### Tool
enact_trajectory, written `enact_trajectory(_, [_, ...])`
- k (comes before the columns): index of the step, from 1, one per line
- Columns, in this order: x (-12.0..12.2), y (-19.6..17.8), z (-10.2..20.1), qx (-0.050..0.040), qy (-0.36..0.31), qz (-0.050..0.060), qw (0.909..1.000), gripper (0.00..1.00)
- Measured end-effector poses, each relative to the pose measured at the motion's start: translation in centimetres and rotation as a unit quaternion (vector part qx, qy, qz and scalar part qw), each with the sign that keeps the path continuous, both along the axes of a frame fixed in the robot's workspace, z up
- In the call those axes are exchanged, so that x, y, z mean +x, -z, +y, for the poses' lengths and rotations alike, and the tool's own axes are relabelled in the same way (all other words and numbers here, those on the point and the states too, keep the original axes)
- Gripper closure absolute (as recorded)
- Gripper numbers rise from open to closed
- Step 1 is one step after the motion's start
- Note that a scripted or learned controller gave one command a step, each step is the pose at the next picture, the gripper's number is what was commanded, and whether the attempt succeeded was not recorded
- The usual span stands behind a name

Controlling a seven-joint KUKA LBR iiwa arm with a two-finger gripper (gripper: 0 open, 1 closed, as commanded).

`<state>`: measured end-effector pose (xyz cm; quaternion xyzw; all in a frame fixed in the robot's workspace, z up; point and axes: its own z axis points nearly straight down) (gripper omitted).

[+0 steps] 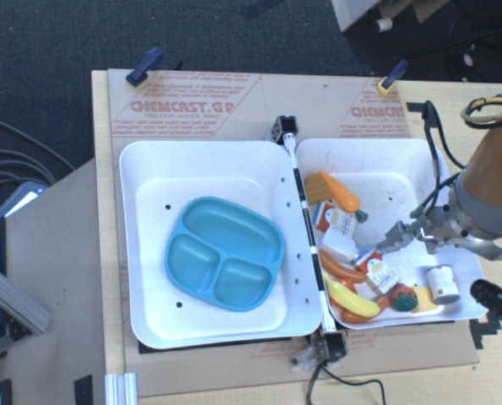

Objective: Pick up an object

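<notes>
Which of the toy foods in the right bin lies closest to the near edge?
The yellow banana. It lies along the right bin's near rim, below the red pieces, while the orange carrot sits far up toward the back.

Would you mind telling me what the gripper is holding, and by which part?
Nothing shows between its fingers; the gripper hovers over the right bin.

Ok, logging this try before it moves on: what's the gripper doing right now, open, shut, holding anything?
Gripper: over the right bin, above the toy food; open or shut cannot be told, nothing seen held.
</notes>
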<state>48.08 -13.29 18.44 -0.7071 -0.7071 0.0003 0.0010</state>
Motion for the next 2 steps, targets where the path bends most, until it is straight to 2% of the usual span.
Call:
enact_trajectory(1, [1.89, 9.94, 2.94, -0.0002, 0.000, -0.001, 1.0000, 0.00])
enact_trajectory(2, [1.88, 8.99, 2.93, -0.0004, 0.001, -0.001, 1.0000, 1.00])
